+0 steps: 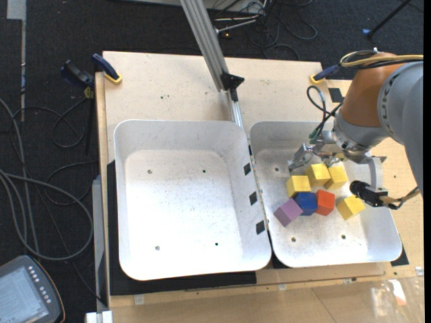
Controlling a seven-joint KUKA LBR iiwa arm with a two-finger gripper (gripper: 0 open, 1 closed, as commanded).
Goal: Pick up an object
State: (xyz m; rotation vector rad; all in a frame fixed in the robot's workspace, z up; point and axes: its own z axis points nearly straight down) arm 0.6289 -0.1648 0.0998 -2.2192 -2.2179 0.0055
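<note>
From the fixed camera above, the pale surface (pixel 175 86) carries two shallow white bins side by side: the left bin (pixel 135 140) and the right bin (pixel 384 244). The grey arm (pixel 404 99), with its orange band (pixel 360 96), reaches in from the right and bends down over the upper part of the right bin. Its claw (pixel 322 155) hangs low just above a cluster of blocks, and how far apart its tips stand cannot be told — the wrist hardware and cabling cover them, and no block can be seen between them. Directly under and beside the claw lie two yellow blocks (pixel 328 174) touching each other, with a third yellow block (pixel 299 184) just to their left. Below these sit a blue block (pixel 306 202) and an orange-red block (pixel 325 202) pressed together, and a purple block (pixel 289 212) touches the blue one at its lower left. A fourth yellow block (pixel 350 207) rests a little apart on the right, near a black fitting (pixel 367 194) on the arm's cable.
</note>
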